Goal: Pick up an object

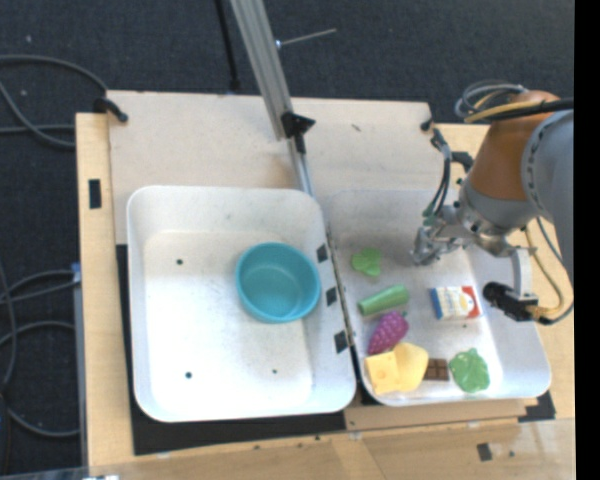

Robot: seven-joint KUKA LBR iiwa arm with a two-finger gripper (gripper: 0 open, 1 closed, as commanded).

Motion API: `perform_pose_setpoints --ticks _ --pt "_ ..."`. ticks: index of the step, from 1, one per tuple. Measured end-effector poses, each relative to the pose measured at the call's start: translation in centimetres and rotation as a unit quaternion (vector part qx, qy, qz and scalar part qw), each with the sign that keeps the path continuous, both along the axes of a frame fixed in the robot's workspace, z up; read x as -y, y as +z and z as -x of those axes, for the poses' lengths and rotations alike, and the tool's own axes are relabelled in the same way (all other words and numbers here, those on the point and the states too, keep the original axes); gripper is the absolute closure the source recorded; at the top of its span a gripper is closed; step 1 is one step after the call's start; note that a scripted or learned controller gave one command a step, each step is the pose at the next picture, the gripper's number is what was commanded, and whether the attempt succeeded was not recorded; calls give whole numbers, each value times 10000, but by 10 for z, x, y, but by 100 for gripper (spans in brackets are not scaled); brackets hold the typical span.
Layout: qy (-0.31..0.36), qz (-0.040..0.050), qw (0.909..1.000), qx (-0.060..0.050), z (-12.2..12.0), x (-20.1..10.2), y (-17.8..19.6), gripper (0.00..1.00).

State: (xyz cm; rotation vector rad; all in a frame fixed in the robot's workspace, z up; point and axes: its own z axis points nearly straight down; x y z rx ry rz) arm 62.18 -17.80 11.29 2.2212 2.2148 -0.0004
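**Reaching into the right bin, nothing between the fingers**

Looking down at a slant on a pale wooden bench [200,138] that bears two shallow white plastic bins side by side. The grey robot arm with an orange band above the wrist [510,168] comes in from the right. Its two-finger metal gripper [427,247] hangs over the upper middle of the right bin [525,353], fingers pointing down and set narrowly apart, with no object between them.

The left bin [160,268] holds a round teal plastic bowl [277,282], sitting upright near its centre.

The right bin holds a loose cluster of small toys. A small light-green lumpy piece [366,262] lies just left of the gripper. Below it rests a green cylinder [383,299] on its side, then a purple bunch of toy grapes [387,333], touching a yellow blocky piece [398,368] at the bin's lower edge. A small white carton with red and blue print [453,302] lies below the gripper, near the arm. A bright green leafy toy [469,369] sits in the lower right, just beside a small dark brown block [436,370].

A slanted aluminium rail [265,53] rises from between the bins toward the top.
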Motion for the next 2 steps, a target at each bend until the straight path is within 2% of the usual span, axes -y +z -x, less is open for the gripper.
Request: perform_pose_setpoints --ticks 1,2 --pt "-6 -15 10000 14 -1 3 44 100" --pt "27 -8 10000 27 -11 6 104 100"
